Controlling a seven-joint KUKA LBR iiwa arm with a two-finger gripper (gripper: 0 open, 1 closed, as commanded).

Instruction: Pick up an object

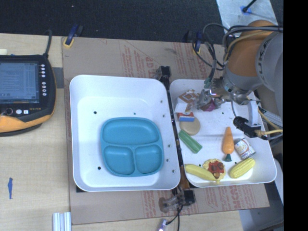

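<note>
Brown cardboard (120,59) covered the bench beneath 2 shallow white bins. At the bench's far edge sat a teach pendant (21,93) with its screen lit. I reached in from the side with my grey arm (250,57), its orange band showing above the wrist, and my pincer (208,96) hung low over the back corner of the right bin (269,177). Whether it was released or clenched, I could not tell. Just beside it lay a crumpled reddish-brown object (188,97), partly hidden. Farther forward in that bin lay a round tan disc (190,126), a green pickle (190,141), a carrot (227,139), a small can (244,148), a corn cob (242,168), a banana (199,172) and a small pizza slice (215,167). A blue 3-compartment plate (131,146) lay in the left bin (82,95).
</note>
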